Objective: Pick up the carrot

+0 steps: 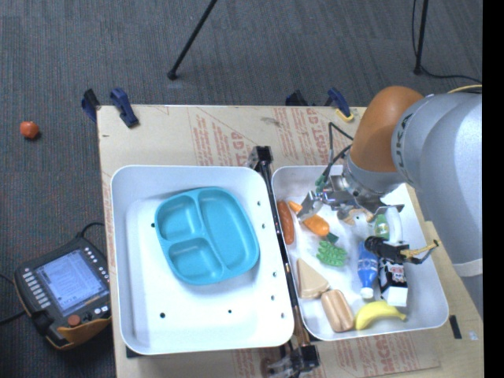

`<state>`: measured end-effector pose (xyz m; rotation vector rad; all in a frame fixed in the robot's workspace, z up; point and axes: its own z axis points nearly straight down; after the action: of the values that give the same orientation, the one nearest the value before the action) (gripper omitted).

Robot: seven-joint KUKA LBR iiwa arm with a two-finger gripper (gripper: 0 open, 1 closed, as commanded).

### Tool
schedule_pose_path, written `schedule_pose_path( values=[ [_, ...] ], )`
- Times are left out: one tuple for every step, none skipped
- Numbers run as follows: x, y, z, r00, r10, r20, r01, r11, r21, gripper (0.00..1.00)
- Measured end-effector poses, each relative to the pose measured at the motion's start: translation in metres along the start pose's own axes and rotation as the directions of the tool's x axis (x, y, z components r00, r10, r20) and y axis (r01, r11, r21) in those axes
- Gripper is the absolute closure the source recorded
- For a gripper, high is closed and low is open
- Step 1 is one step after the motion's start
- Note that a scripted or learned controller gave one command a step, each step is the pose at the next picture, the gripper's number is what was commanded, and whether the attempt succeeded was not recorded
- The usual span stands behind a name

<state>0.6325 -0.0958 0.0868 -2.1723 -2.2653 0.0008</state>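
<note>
The carrot is a short orange piece lying in the upper left part of the right bin. My gripper hangs right over it, reaching in from the right under the orange wrist band. Its fingers are spread, one to each side of the carrot's upper end, so the gripper is open. The carrot still lies on the bin floor. A small orange bit shows just left of the fingers.
A red sausage lies along the right bin's left wall. Below the carrot are a green toy, a blue bottle, a tan wedge, a bread roll and a banana. The left bin holds a blue divided plate.
</note>
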Motion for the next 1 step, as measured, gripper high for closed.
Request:
schedule_pose_path(
  values=[
    [-0.0001, 0.0005, -0.0106, 1.0, -0.002, 0.0, 0.002, 1.0, 0.0, 1.0]
  ],
)
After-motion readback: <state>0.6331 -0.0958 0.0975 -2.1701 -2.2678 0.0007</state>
